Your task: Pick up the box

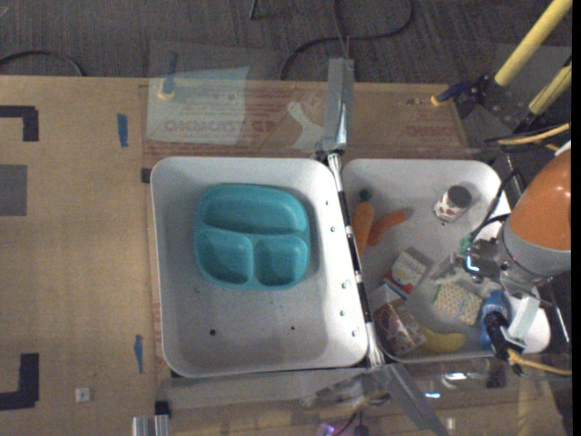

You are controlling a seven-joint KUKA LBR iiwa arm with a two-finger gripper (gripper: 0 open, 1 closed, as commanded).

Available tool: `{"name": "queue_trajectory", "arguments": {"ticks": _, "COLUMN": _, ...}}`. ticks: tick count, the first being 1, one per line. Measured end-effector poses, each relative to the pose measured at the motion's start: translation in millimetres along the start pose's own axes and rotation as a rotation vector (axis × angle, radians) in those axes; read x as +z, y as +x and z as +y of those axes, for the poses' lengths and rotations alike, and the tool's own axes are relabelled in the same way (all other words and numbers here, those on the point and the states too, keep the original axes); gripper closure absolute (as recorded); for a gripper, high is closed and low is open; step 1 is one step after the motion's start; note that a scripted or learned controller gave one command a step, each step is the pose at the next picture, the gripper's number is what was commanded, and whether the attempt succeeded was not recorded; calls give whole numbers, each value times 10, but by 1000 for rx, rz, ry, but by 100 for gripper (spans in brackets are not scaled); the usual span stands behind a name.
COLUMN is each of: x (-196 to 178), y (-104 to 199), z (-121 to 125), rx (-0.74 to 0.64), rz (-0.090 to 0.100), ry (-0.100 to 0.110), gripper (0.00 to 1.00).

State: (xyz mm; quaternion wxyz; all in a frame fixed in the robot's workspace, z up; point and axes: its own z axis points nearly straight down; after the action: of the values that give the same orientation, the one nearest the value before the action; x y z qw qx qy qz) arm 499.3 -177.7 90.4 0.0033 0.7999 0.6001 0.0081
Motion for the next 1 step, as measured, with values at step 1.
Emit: {"name": "queue_trajectory", "arguments": {"ticks": 1, "x": -87, "y": -45, "z": -5, "rx": 6, "rz": -7, "ry": 0, "gripper": 100}}
